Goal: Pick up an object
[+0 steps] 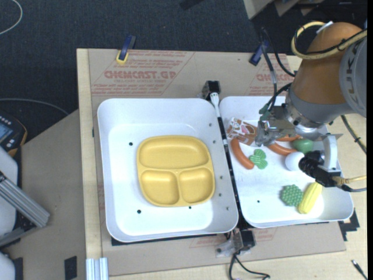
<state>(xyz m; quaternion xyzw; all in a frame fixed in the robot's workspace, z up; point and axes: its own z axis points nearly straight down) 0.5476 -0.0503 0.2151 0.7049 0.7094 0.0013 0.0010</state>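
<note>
Two white bins sit side by side on my bench. On my screen, the left bin (111,156) carries a yellow divided plate (175,170) lying flat near its middle. The right bin (262,206) holds the toy food: an orange sausage (241,154) along its left side, a small green broccoli piece (259,158) touching that sausage's lower end, a second orange sausage (281,149) further right, a white egg-like piece (293,161), and toward the near right corner a green bumpy piece (291,195) just beside a yellow corn cob (310,198). A red-and-white patterned item (240,127) lies at the far left of this bin.

I see the arm reaching in from the right, its gripper (266,134) low over the far part of the right bin, near the second sausage and the patterned item. Whether it is released or clamped on anything, I cannot tell; the wrist hides that.
</note>
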